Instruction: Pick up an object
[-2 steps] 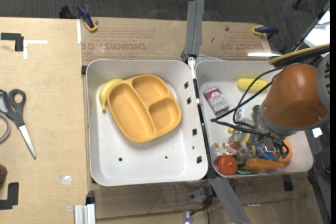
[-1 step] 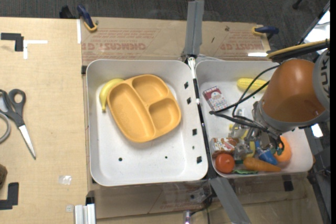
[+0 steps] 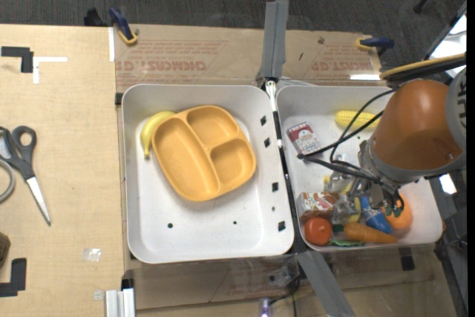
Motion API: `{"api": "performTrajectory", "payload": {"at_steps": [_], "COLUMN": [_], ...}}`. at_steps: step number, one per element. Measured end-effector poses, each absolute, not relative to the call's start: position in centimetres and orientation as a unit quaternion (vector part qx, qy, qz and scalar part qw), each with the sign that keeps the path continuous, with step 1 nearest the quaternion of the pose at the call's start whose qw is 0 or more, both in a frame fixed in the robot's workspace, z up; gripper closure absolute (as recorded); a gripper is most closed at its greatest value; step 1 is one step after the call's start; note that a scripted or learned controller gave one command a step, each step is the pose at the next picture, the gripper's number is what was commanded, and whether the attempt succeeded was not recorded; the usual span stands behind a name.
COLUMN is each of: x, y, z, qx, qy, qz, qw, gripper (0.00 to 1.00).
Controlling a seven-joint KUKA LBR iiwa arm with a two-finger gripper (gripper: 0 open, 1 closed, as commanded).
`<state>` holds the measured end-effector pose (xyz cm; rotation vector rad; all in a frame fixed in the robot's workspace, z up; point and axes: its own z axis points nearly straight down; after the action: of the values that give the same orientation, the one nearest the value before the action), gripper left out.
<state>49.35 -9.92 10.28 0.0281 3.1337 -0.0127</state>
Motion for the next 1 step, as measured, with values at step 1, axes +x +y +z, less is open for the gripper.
{"api": "performTrajectory", "payload": {"at_steps": [1], "x": [49.50], "y": [-9.90], "z": [11.19], "qx": [0.008], "qy": [1.000], "qz": [-0.0042], "qw": [0.006], "gripper": [1.00]}}
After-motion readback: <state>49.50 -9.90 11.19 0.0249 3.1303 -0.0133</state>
